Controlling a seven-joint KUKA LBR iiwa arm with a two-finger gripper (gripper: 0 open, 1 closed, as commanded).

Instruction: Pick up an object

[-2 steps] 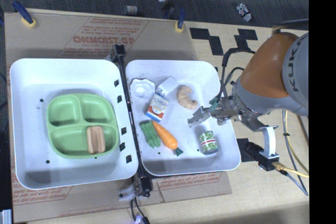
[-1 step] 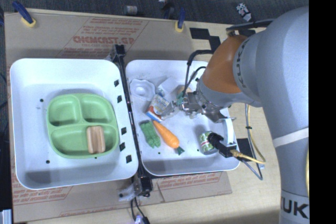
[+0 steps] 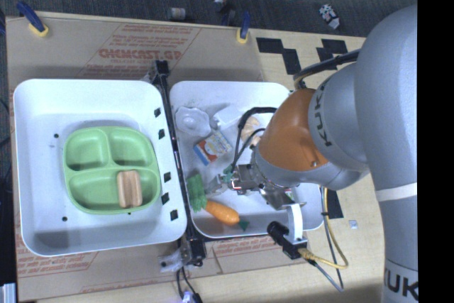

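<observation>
- Grey arm [image 3: 383,110] with an orange band [image 3: 287,135] above the wrist, reaching in from the right of the camera view; it hangs over the right bin [image 3: 186,97].
- Gripper [image 3: 237,181]: low over the middle of the right bin, mostly covered by the wrist; whether the jaws stand wide, narrow or closed on something cannot be told.
- Carrot [image 3: 221,213], orange with a green end: just below the jaws, lying near the bin's front wall, apart from them.
- Green item [image 3: 196,192]: just left of the jaws, beside the carrot's left end, against the bin's left wall.
- Small packet [image 3: 211,150], white with red and blue print: just above and left of the jaws.
- Clear plastic item [image 3: 190,118]: further above and left of the jaws, towards the bin's far corner.
- Pale item [image 3: 249,128]: above the jaws, partly under the orange band and a black cable; kind not clear.
- Left bin [image 3: 35,223]: well left of the jaws, alongside the right bin.
- Green divided plate [image 3: 85,152]: inside the left bin, well apart from the jaws.
- Hot dog [image 3: 128,189]: in the plate's lower right compartment, lying lengthwise.
- Cardboard sheet [image 3: 135,46] with red print: under both bins.
</observation>
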